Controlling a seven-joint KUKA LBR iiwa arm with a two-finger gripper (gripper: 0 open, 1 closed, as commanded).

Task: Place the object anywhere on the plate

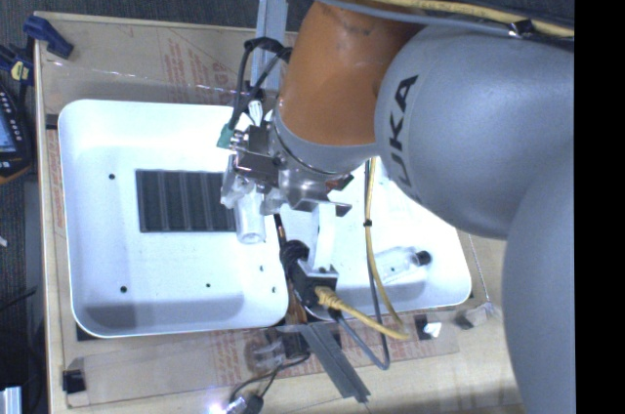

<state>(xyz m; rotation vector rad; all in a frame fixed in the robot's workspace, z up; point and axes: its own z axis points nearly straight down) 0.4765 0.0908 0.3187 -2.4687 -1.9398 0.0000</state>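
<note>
You have two white bins on the bench point(146, 373), side by side. The left bin point(88, 139) holds one dark ribbed plate point(186, 200), lying flat on its floor toward the right half. The right bin point(451, 277) is mostly hidden under the one arm point(459, 139), which reaches in from the right, with its orange band over the seam between the bins.

There is one task object to track: a small clear object point(395, 263) with a dark tip at its right end. It lies on its side on the floor of the right bin, near that bin's near wall and well apart from the plate.

The single gripper point(249, 207) hangs at the right edge of the plate, over the left bin. From this angle you cannot tell whether the pincer is released or clenched; a pale, translucent part at its tip blurs into the white bin floor.

One yellow cable point(371, 310) runs down from the wrist across the near rim. One blue clamp point(46, 33) sits at the bench's far-left corner.
</note>
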